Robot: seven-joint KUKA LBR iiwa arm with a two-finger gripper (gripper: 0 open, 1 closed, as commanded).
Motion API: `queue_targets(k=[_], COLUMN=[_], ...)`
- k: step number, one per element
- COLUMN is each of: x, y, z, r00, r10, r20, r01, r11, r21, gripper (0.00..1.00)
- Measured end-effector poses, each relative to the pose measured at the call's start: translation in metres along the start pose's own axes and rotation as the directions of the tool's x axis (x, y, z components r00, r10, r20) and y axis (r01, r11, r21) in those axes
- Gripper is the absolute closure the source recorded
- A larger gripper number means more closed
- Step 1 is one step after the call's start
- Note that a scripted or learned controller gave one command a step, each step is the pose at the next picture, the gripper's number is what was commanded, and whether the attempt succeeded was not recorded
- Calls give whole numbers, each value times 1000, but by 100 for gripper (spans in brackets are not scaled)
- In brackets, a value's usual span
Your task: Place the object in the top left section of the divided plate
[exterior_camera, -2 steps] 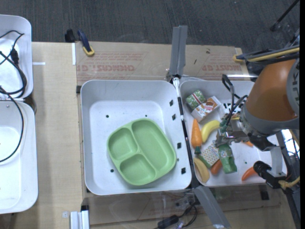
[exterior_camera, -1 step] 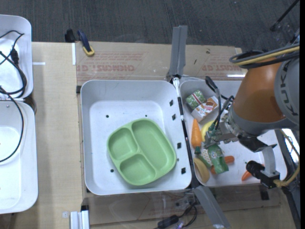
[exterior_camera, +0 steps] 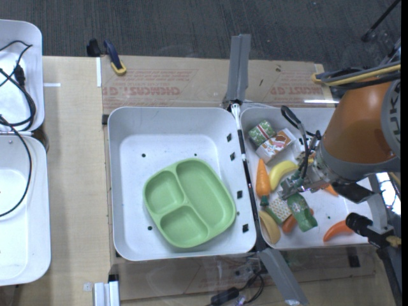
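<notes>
Camera view: gripper [exterior_camera: 298, 185] sits low in the right bin [exterior_camera: 357, 240] among toy food; its finger spread cannot be told. Banana [exterior_camera: 281, 171], carrot [exterior_camera: 262, 178] and green packet [exterior_camera: 302, 211] crowd it.

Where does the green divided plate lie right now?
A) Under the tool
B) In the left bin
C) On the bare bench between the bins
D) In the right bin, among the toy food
B: the green divided plate rests on the floor of the left bin, apart from the arm over the right bin.

Two bins side by side on the counter [exterior_camera: 76, 171].
The divided plate [exterior_camera: 189, 203] lies in the left bin [exterior_camera: 127, 132]; the right bin [exterior_camera: 268, 116] holds the clutter.
</notes>
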State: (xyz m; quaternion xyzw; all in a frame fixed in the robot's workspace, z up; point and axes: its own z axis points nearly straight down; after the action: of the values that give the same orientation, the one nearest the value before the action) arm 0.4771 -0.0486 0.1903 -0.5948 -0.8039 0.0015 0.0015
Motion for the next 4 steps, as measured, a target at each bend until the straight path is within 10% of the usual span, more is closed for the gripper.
queue_targets(k=[1,2,3,4], x=[60,-5,60,23], y=[19,0,20,8], z=[-8,0,-27,-30], r00=[990,975,927,912], r10=[-144,-223,-376,-409], r20=[2,1,4,3], r01=[144,223,376,409], r11=[990,975,927,912], r21=[-3,-1,-4,-2], gripper=[100,100,100,100])
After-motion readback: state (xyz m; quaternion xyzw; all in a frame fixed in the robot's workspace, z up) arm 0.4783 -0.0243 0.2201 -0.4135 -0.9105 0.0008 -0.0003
